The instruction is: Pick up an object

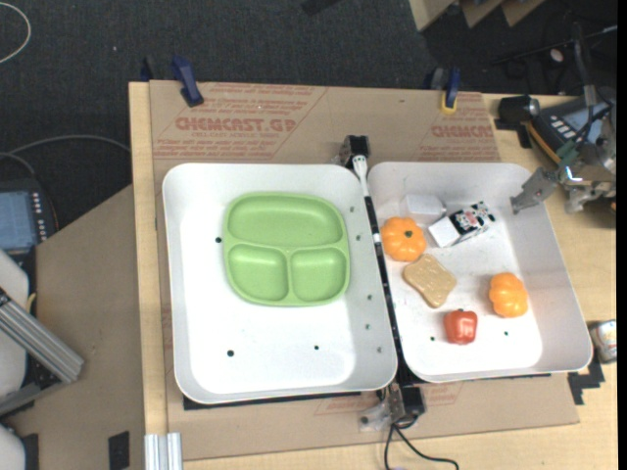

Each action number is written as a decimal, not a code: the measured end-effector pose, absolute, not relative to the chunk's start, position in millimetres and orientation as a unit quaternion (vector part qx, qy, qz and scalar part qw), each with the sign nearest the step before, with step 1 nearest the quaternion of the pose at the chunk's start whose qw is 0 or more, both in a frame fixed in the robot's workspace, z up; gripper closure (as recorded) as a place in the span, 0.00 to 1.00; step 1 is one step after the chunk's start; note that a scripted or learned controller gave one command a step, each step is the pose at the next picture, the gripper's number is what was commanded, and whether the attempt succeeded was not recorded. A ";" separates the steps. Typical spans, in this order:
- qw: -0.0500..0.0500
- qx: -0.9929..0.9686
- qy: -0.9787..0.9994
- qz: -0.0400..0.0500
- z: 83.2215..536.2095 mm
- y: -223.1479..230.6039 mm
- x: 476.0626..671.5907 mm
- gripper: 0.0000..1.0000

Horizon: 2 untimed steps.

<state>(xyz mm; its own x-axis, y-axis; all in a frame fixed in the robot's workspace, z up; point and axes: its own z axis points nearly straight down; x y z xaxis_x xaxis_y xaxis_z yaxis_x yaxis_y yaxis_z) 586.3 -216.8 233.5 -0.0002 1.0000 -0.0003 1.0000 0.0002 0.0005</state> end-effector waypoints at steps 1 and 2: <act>-0.010 0.707 0.707 -0.001 85.1 -217.9 512.9 0.00; 0.009 0.707 0.707 0.003 257.2 -225.9 493.3 0.00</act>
<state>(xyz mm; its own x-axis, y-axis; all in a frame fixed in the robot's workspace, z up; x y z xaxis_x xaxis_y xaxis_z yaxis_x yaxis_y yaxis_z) 493.3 -225.9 257.2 0.0003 1.0000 -0.0080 0.9999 -0.0002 0.0171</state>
